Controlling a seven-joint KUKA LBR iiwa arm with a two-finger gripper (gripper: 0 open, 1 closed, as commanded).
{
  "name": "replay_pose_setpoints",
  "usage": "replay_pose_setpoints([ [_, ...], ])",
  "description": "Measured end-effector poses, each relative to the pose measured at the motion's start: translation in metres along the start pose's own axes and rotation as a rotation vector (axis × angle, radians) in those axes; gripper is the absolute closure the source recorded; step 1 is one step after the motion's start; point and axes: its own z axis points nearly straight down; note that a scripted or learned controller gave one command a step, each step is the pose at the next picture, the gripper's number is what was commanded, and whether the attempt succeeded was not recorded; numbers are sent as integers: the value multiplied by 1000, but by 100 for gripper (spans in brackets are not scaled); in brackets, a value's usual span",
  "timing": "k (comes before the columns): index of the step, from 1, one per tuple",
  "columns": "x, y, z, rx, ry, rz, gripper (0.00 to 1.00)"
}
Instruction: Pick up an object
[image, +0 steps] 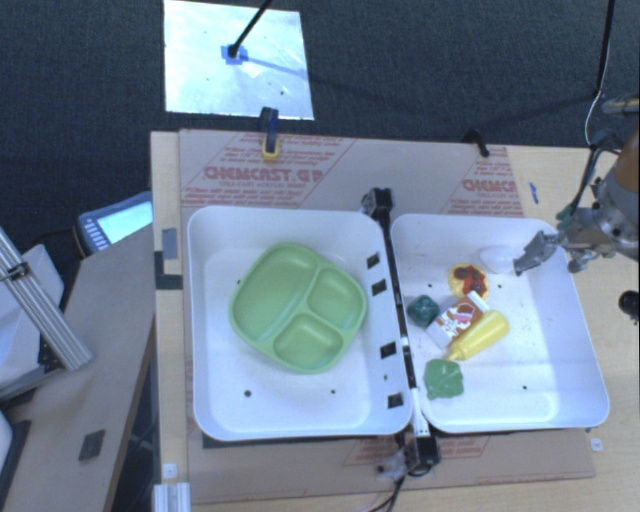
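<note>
The right bin (560, 400) holds several small items. These include a yellow bottle-shaped toy (478, 336), a red and white packet (458, 319), a dark teal lump (423, 308), a green leafy piece (443, 379), a red and orange toy (468, 279) and a small white object (495, 258). My gripper (553, 260) hangs over the bin's upper right part, just right of the white object. It is open and nothing sits between its fingers (530, 253). The items lie to its left and lower left.
The left bin (215, 400) holds a light green divided plate (298, 307). A black-clipped divider (392, 300) runs between the bins. Cardboard lies under both bins, and a shiny metal sheet (238, 58) lies at the back.
</note>
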Motion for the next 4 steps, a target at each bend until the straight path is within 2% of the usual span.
replay_pose_setpoints([
  [1,1,3,-7,-12,-3,-3,0],
  [3,-5,2,115,-8,-2,-1,0],
  [4,-5,3,134,-11,-3,-1,0],
])
